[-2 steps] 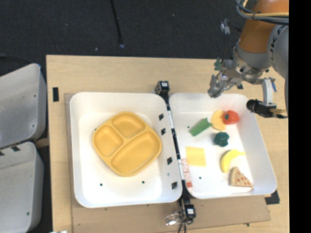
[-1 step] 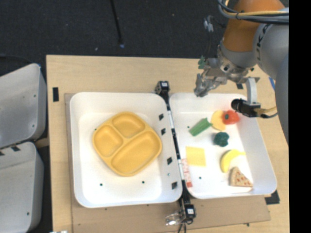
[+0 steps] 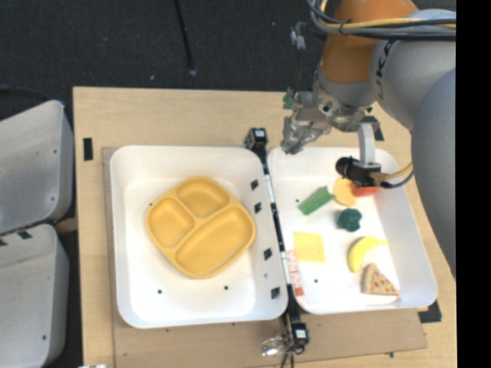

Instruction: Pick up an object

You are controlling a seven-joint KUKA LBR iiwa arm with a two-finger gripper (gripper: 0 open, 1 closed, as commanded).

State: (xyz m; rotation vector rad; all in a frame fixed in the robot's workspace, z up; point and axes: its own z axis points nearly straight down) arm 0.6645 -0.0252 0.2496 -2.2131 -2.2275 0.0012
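The gripper [image 3: 294,142] hangs over the right bin's [image 3: 406,282] far-left corner, jaws' spread impossible to tell.

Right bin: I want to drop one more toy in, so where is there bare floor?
The right bin is bare along its near-left corner below the yellow square, and at its far-left under the gripper. It is crowded from the green stick and broccoli down to the banana and pizza slice.

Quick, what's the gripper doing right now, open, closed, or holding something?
Gripper: over the far left corner of the right bin, nothing seen between its fingers; open or closed cannot be told.
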